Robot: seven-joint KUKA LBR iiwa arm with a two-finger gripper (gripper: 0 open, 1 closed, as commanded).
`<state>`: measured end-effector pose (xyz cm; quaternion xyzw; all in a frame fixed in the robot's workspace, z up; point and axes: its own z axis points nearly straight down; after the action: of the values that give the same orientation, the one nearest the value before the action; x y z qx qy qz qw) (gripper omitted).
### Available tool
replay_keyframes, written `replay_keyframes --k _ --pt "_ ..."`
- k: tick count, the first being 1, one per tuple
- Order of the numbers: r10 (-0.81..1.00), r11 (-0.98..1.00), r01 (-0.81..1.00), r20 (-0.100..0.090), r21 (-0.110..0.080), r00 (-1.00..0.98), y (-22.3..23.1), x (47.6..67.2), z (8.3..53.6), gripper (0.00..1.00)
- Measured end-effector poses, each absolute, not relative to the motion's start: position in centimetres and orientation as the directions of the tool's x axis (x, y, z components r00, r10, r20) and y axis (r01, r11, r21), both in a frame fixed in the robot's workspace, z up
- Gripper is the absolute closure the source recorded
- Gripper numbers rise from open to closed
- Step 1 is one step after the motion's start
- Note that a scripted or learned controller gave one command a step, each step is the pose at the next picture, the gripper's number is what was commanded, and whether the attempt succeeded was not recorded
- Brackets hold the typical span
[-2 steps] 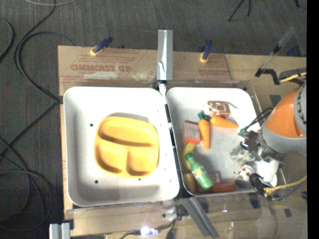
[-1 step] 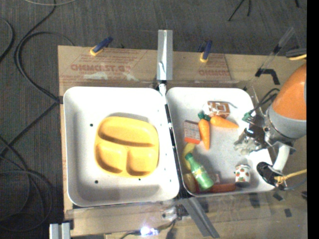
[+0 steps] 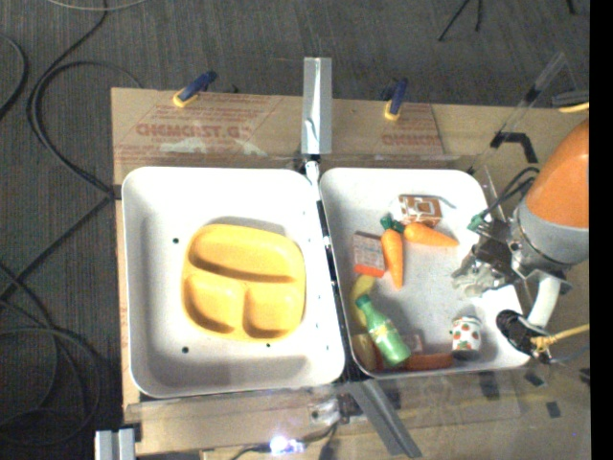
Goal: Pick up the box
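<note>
hand [image 3: 479,268] sits at right edge of right bin [image 3: 431,175], can't tell how it's set or whether it holds anything; small orange box [image 3: 369,253] lies flat to frame-left past the two carrots [image 3: 393,257], long axis roughly up-down in frame

Bins [image 3: 144,218]: smooth white plastic, slight sheen. Yellow tray [image 3: 246,281]: glossy moulded plastic. Worktop [image 3: 220,127]: matt brown cardboard, printed red. Floor [image 3: 192,27], upper left of frame: rough dark carpet. Carrots [image 3: 394,257], green bottle [image 3: 381,332]: shiny plastic. Box [image 3: 369,253]: printed card, matt. Post [image 3: 316,103], upper centre: brushed metal.
</note>
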<state>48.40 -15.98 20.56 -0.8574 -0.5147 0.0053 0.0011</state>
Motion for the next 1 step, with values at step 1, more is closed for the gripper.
replay_keyframes --k 1 --pt "0.880 -0.475 0.880 -0.001 0.003 0.475 -20.27 48.48 9.41 1.00"
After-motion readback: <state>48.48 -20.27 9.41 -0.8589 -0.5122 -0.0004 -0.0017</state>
